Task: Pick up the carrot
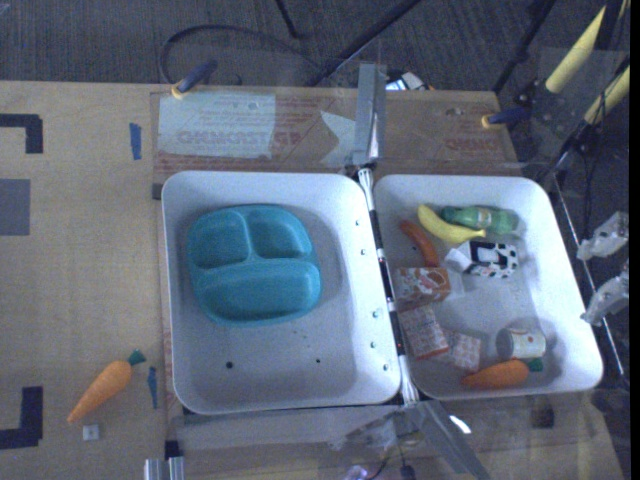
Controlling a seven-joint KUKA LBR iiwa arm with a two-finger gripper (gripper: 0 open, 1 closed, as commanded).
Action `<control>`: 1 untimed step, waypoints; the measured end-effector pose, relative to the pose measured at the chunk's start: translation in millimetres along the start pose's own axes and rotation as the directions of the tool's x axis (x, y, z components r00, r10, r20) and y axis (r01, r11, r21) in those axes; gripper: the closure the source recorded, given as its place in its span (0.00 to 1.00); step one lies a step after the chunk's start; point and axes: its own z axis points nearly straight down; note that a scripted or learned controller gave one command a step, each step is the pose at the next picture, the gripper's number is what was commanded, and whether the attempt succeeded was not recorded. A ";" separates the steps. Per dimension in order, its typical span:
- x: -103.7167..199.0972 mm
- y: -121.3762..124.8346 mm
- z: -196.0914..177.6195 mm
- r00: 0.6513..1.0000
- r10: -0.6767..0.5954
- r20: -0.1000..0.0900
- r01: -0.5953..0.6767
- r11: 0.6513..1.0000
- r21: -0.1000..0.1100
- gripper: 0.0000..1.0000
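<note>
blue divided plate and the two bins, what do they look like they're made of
The teal-blue three-compartment plate in the left bin looks like moulded plastic with a matte-to-satin finish: rounded ridges, uniform colour, soft glare. The two shallow white bins, left and right, look like thin formed plastic with a smooth, slightly glossy surface: rounded corners and faint highlights. Coated metal cannot be ruled out.

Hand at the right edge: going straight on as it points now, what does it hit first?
Likely the right bin's right rim, since the hand seems to point left. If it clears that, the black-and-white carton. Height is unclear.
</note>
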 end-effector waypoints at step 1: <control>-0.3 0.3 -13.6 0.868 -0.497 0.002 0.497 0.868 0.000 0.00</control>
